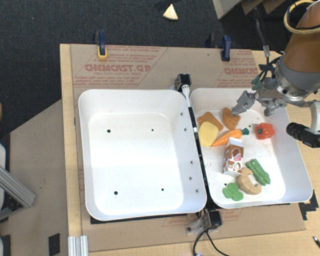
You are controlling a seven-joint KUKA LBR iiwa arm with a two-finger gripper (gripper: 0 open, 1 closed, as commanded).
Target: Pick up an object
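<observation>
The grey arm with its orange band [304, 41] hangs in over the right-hand shallow white bin [293, 180], and the two-finger gripper [256, 103] is poised above that bin's far end with its fingers spread apart and nothing between them. This looks like the approach step: no object is taken yet. Just beside the nearer fingertip, touching or almost so, lies a small orange-brown pretzel-shaped toy [231, 118], the likeliest target by my reading. To its left sit a tan wedge and a pale yellow disc of toy food [208, 129], with an orange carrot-like piece [226, 138] below. A red tomato-like toy [264, 131] lies under the wrist. The next move calls for shifting over one piece, descending, then closing squarely. The left-hand white bin [90, 143] plays no part.
</observation>
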